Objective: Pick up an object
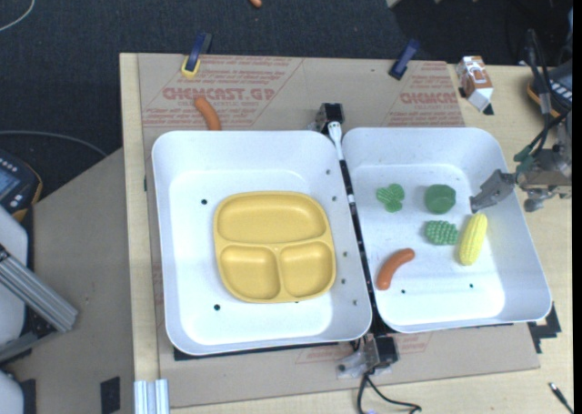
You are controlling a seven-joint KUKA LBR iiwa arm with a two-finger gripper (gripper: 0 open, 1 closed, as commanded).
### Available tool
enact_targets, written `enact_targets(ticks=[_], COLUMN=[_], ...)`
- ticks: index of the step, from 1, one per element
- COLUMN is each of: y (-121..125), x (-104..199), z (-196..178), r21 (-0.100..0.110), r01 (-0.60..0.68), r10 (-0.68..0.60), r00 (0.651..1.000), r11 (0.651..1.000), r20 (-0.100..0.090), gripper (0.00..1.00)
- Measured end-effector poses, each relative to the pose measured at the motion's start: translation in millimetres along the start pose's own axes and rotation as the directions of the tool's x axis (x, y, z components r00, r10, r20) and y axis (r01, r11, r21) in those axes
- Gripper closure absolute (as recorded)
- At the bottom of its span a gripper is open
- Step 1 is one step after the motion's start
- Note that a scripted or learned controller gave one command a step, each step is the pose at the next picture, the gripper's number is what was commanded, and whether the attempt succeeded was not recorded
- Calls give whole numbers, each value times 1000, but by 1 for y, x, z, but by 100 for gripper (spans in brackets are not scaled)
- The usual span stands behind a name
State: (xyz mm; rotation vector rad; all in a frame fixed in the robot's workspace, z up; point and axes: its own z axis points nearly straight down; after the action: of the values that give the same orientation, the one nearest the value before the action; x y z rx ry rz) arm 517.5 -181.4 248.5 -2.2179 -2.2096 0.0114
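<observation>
Dark carpet floor (109,3), tan bench board (291,85), possibly cardboard, even light

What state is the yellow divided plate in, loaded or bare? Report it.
Bare. The yellow plate sits in the left bin with all three compartments showing plain yellow; the toy corn and sausage lie in the right bin.

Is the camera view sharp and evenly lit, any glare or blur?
Camera view: soft and a bit grainy overall; lighting even, with faint shadows under the corn and sausage; no strong glare on the white bins; the gripper looks slightly blurred.
</observation>
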Motion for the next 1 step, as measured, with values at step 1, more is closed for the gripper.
enact_targets(ticks=[1], y=[2], x=[1], z=[-7], r21=[-13], r01=[4], r10=[-4], r00=[1000], r11=[1000], r20=[3], gripper=[0])
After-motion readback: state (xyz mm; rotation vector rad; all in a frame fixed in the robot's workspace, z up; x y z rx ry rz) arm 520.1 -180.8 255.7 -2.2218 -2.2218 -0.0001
